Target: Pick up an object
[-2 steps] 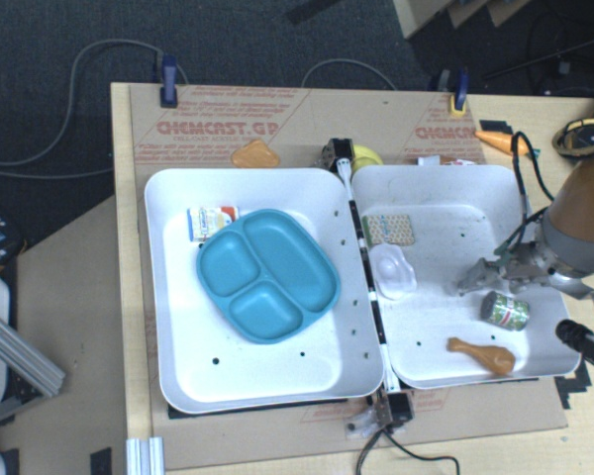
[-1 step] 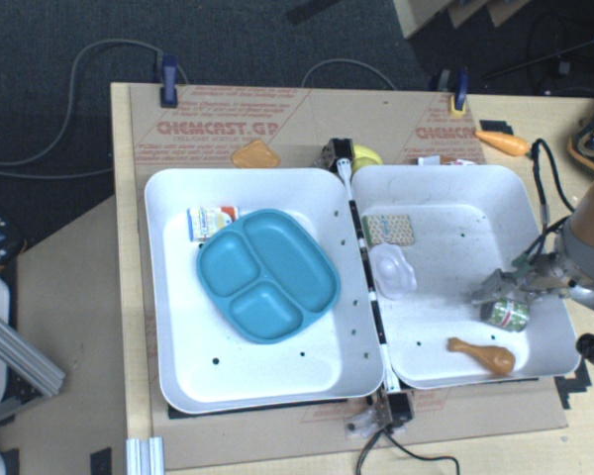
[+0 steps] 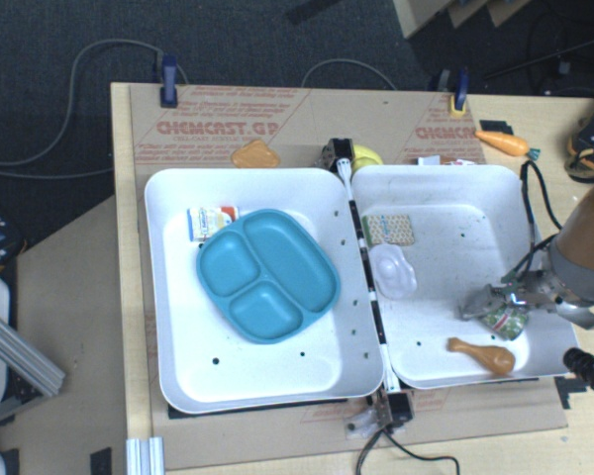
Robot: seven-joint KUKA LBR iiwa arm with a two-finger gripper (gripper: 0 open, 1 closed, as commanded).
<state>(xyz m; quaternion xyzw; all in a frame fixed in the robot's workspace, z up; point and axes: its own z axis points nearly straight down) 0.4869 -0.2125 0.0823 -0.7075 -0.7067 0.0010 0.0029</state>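
Note:
My gripper (image 3: 497,310) is low in the right bin (image 3: 445,198), near its right side, over a small green-and-white crumpled object (image 3: 506,322). The object lies right at the fingertips; whether it is between them I cannot tell. A brown wooden pear-shaped piece (image 3: 483,353) lies just in front of the gripper on the bin floor. A clear plastic item (image 3: 392,271) and a patterned card (image 3: 390,230) lie at the left side of the same bin.
The left bin (image 3: 178,295) holds a blue divided plate (image 3: 266,274) and a small white packet (image 3: 210,221). On the bench behind the bins lie an orange piece (image 3: 255,154), a yellow object (image 3: 364,156) and an orange carrot-like item (image 3: 502,143).

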